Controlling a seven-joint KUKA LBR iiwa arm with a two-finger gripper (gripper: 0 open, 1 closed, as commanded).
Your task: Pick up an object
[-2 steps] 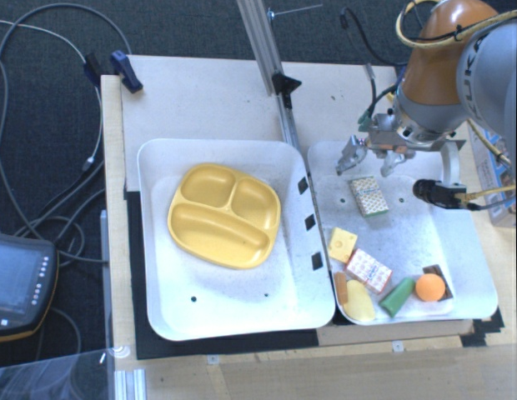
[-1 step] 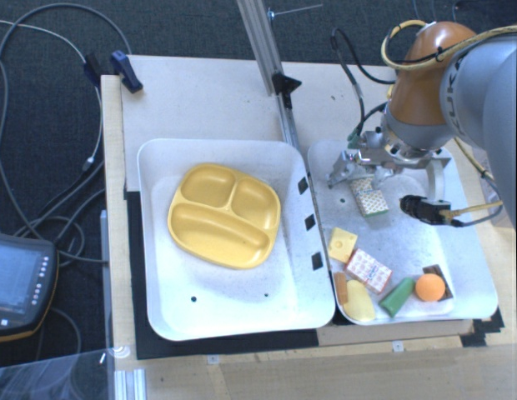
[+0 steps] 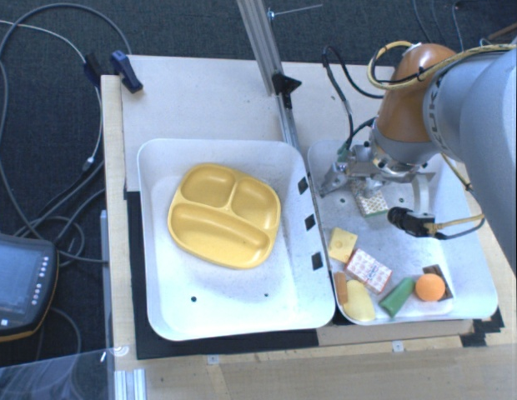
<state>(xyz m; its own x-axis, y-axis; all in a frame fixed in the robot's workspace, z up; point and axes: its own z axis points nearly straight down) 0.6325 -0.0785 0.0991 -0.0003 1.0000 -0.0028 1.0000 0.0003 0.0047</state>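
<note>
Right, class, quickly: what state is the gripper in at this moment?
Gripper: over the far end of the right bin; whether it is open, closed or holding anything cannot be told.

The yellow divided plastic tray (image 3: 224,215) looks smooth with a soft sheen. The two shallow white bins (image 3: 158,248) seem matt plastic, faintly speckled. At twelve o'clock, the slanted silver metal rail (image 3: 257,23) appears brushed. The pale worktop (image 3: 200,94) looks matt and smooth.
</note>
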